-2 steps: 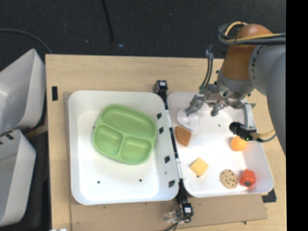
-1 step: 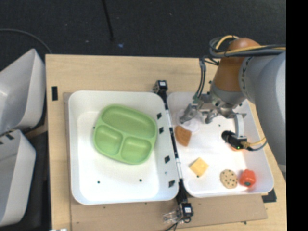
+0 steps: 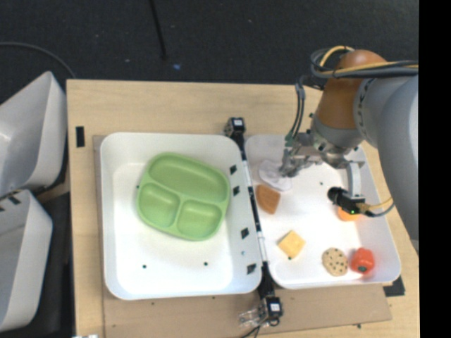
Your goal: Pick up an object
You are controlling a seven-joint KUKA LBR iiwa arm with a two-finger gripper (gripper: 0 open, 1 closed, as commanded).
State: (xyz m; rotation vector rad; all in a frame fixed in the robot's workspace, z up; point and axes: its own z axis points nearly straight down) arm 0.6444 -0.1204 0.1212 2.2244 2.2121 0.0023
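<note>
Gripper (image 3: 287, 166): low over the far left part of the right bin, pointing down at a pale, see-through thing; whether it is wide, narrow or holding anything cannot be told.
Pale thing (image 3: 271, 172): whitish, blurred, lying on the bin floor right under the gripper tip; too unclear to name.
Arm (image 3: 343, 97): grey with an orange band, coming in from the right above the right bin.
Right bin (image 3: 384, 241): shallow, white; holds the pale thing, an orange-brown wedge, a yellow block, a cookie, a red piece and an orange piece.
Orange-brown wedge (image 3: 268, 198): just near-side of the pale thing, close to the left wall.
Yellow block (image 3: 291, 244): mid floor, nearer the front.
Cookie (image 3: 335, 261): front, beside the red piece (image 3: 362, 260).
Orange piece (image 3: 347, 212): right side, partly under a black part of the arm.
Left bin (image 3: 116, 259): white; holds a green divided plate (image 3: 183, 196), three compartments, tilted askew.
</note>
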